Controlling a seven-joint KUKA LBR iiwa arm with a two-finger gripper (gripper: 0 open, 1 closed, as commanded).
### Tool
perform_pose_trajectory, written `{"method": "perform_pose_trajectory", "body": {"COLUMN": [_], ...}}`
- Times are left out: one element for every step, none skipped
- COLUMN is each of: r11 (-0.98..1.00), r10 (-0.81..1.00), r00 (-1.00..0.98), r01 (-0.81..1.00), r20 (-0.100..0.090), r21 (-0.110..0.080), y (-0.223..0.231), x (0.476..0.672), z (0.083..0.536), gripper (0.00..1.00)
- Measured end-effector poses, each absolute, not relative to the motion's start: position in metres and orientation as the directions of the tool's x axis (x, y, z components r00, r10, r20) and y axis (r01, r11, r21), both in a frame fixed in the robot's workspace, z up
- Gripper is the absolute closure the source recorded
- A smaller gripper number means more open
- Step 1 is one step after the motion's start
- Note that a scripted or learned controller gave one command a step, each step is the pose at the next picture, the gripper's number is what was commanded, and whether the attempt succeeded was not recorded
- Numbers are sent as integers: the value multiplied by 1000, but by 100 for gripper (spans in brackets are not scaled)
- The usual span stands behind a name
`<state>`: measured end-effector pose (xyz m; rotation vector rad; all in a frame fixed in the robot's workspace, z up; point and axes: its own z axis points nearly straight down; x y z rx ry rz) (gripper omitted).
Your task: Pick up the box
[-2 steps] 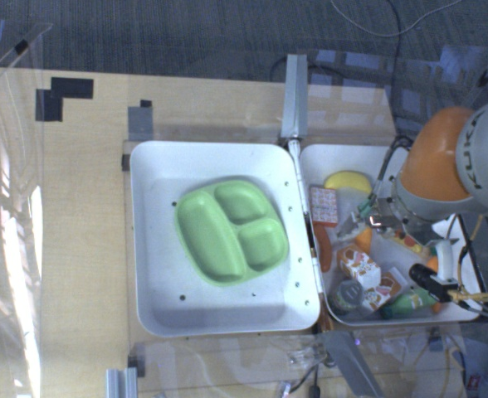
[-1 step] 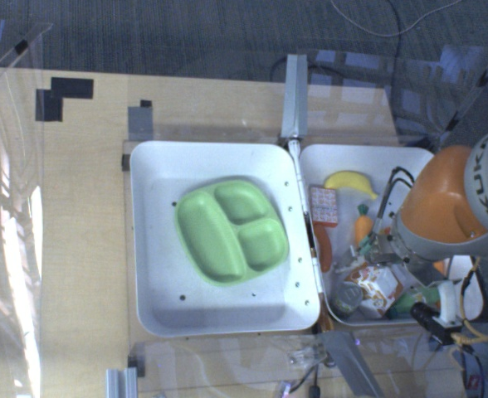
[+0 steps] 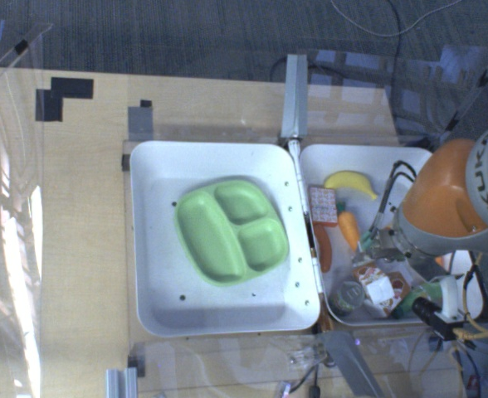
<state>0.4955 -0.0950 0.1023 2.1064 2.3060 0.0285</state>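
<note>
Arm: grey with an orange band (image 3: 447,196), rising highest toward the lens; it comes in from the right and hangs over the right side of the right bin (image 3: 362,150).
Claw: the gripper (image 3: 370,251) sits low in the right bin, below the orange band's left edge, with thin dark cables looping above it. Whether it is released or clenched cannot be told from here, and nothing can be seen in its grasp.
Just under the claw: a crumpled red, white and brown packet (image 3: 380,289), lying toward the bin's near wall.
Beside the packet: a round clear tub (image 3: 344,298) to its left, and a dark green item (image 3: 407,306) to its right, partly hidden by the arm's fittings.
Left of the claw: a carrot (image 3: 348,229) lying at a slant, close to the gripper but apart from it.
Farther left: a reddish-brown sausage shape (image 3: 324,254) along the bin's left wall.
Box: a small box (image 3: 322,205) with a red and white print, lying flat by the left wall of the right bin, just above the sausage shape and beside the carrot's top end, well apart from the claw.
Far end of the bin: a yellow banana (image 3: 352,184), just beyond the box.
Left bin: a white bin (image 3: 163,305) holding a green three-part tray (image 3: 231,230) near its middle.
Between the bins: a metal rail (image 3: 294,98) running away from the viewer.
Bench: pale wood (image 3: 78,222) with black tape marks (image 3: 61,96) at the far left.
Floor beyond: dark carpet crossed by a thin cable (image 3: 377,16).
</note>
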Motion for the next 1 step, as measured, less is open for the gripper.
{"method": "perform_pose_trajectory", "body": {"r11": [92], "r10": [996], "r00": [-92], "r01": [995], "r20": [-1], "r21": [32], "y": [-94], "x": [498], "z": [113], "gripper": [100]}}
